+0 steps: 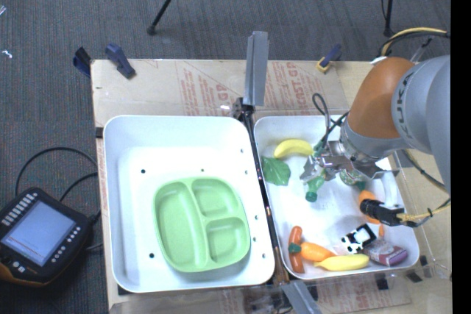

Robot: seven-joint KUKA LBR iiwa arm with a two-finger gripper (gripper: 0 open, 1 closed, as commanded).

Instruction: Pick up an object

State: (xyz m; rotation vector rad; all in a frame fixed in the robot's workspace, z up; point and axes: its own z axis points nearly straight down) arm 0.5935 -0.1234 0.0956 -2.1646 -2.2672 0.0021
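The arm (401, 110), grey with an orange band, reaches into the right-hand bin (409, 232) from the right edge of the view. The gripper (321, 174) sits low over the upper middle of that bin; whether it is open or closed cannot be told, and nothing is clearly seen held.

All positions below are relative to the gripper:

- Yellow banana (293, 148): just up and to the left, near the bin's far wall.
- Green leaf-shaped piece (277, 171): to the left, near the bin's left wall.
- Small dark green object (312, 194): directly beneath, touching or nearly touching; contact cannot be confirmed.
- Carrot-like orange pieces (315, 251) and a second yellow piece (342, 262): well below, along the bin's near wall.
- Black-and-white item (358, 239) and pink block (386, 254): down and to the right, in the near right corner.

The left-hand bin (125, 158) holds a green divided plate (202, 224), well to the left. Both bins rest on the table (184, 84).
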